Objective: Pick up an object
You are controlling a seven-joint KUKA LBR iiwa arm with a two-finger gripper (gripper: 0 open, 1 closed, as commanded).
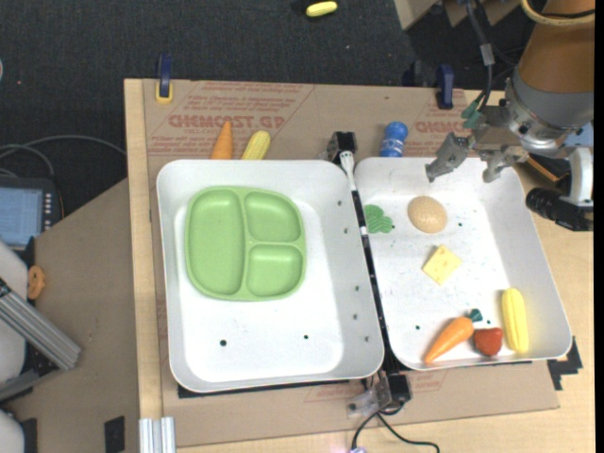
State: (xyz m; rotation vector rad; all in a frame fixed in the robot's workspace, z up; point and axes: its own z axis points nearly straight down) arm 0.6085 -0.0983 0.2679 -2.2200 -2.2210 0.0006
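My gripper [469,163] hangs open over the far edge of the right bin [528,243], its two grey fingers spread apart with nothing between them. Just below and left of it lies a tan egg-shaped object [427,213]. A yellow cheese wedge [442,264] sits in the bin's middle. A green leafy piece [377,220] rests at the bin's left edge. Near the front lie a carrot [449,338], a red piece [488,342] and a yellow corn cob [513,319].
The left bin [189,338] holds a green divided plate [245,243]. Behind the bins on the cardboard lie a small carrot [222,142], a yellow piece [256,144] and a blue bottle [394,140]. A black clamp [342,145] sits between the bins.
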